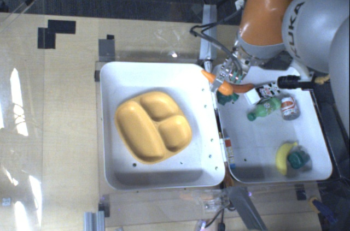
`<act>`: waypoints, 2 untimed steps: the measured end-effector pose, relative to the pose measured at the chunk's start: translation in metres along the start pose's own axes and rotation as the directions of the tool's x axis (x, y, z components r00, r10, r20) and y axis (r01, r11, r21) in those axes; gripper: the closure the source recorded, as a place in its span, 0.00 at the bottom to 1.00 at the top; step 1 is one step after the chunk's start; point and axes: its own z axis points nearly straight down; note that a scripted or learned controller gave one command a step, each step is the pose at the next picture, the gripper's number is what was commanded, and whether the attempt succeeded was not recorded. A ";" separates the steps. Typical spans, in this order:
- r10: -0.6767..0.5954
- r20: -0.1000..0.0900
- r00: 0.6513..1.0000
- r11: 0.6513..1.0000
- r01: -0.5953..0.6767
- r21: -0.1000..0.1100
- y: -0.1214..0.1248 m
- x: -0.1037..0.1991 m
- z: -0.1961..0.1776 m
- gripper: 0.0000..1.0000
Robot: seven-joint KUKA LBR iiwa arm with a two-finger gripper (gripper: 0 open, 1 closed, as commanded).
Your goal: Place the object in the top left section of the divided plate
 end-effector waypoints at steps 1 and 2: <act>-0.043 -0.001 0.999 0.999 0.043 0.000 -0.021 0.064 0.000 1.00; 0.017 -0.003 1.000 1.000 -0.017 0.001 -0.028 0.100 0.000 1.00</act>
